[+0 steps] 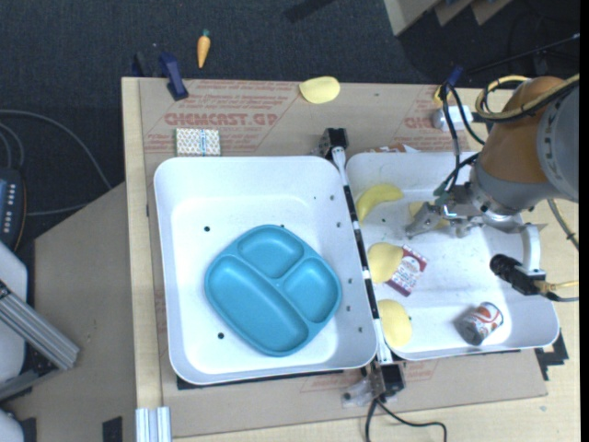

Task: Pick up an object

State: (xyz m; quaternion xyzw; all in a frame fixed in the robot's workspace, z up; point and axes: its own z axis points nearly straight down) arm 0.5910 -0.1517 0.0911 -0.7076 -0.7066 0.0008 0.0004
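Note:
The right bin (538,325) holds several small items. A yellow banana-shaped piece (379,198) lies at its far left, with a round yellow piece (381,262) below it and another yellow piece (394,323) at the near left corner. A red and white packet (407,273) lies beside the middle yellow piece. A red and silver can (480,322) lies on its side near the front. My gripper (431,219) hangs low over the bin's far half, just right of the banana-shaped piece. I see nothing held in it.
The left bin (175,201) holds a blue divided plate (271,288). On the bench beyond the bins lie a yellow lemon-like piece (319,89), a small patterned box (198,141) and a blue clip (172,76). A toy carrot (203,49) lies on the floor.

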